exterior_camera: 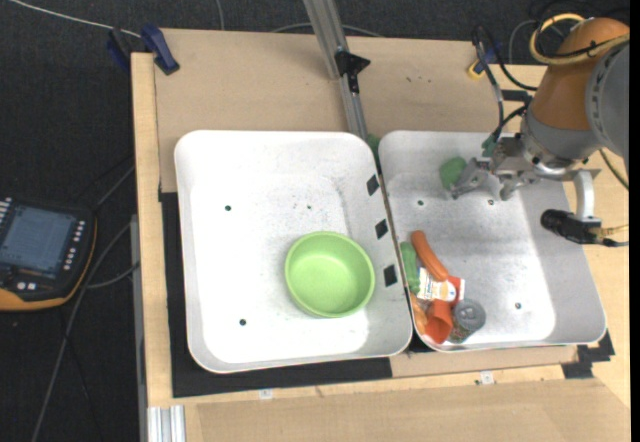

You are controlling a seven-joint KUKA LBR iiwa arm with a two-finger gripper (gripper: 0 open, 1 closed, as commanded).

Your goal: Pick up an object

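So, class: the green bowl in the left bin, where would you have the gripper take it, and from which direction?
Grip the green bowl at its rim, coming straight down from above. It sits upright with its mouth open, so one finger could probably go inside and one outside the thin wall. The side nearest the bin's middle looks easiest, being farthest from the left bin walls.

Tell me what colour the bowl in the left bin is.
Light green. The bowl shows clearly in the camera view.

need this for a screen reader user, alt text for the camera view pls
A grey and orange arm reaches from the right over the right bin, its gripper beside a small green object. Orange items sit at that bin's near left corner; a green bowl sits in the left bin.
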